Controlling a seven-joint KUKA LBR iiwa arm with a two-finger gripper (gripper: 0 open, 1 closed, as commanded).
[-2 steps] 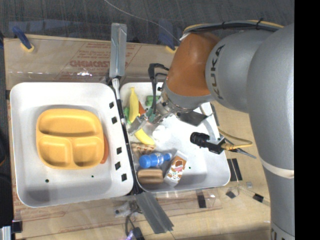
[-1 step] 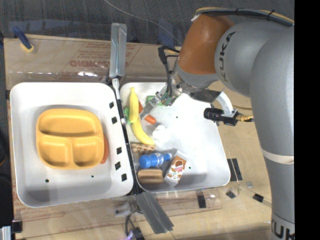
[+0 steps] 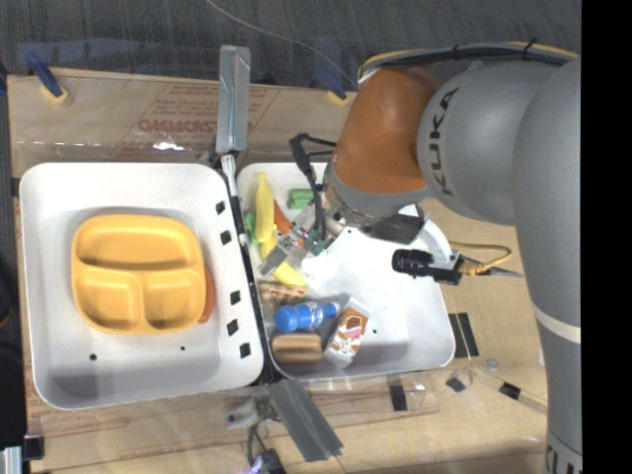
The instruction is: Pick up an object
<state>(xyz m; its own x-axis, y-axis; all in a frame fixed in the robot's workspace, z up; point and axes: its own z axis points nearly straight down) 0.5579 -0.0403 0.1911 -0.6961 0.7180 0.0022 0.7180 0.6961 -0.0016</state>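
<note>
Objects for picking lie crowded in the right bin (image 3: 434,324), along its left wall. Counted, they include one long yellow banana-shaped piece (image 3: 264,208), one small green piece (image 3: 300,198), one slim orange-red piece (image 3: 283,221), one blue bottle (image 3: 304,316) lying on its side, one brown loaf-shaped block (image 3: 297,348), one small printed carton (image 3: 348,336) tilted against the bottle, and a further yellow piece (image 3: 286,275) just above the bottle. The bottle looks glossy and rounded; the brown block is matte with soft corners; the carton is boxy with flat printed faces.

Two shallow white bins sit side by side, smooth plastic with rounded corners. The left bin (image 3: 59,363) holds one orange-yellow tray (image 3: 138,270), moulded with three compartments, one wide above and two smaller below.

One arm (image 3: 494,136) reaches in from the right, grey and bulky, its orange band (image 3: 390,131) bent over the upper part of the right bin. The gripper (image 3: 296,250) points down and leftward among the yellow and orange-red pieces near the bin's left wall. Clutter around its tip makes it impossible to tell how far it is open or whether anything is between its fingers.
</note>
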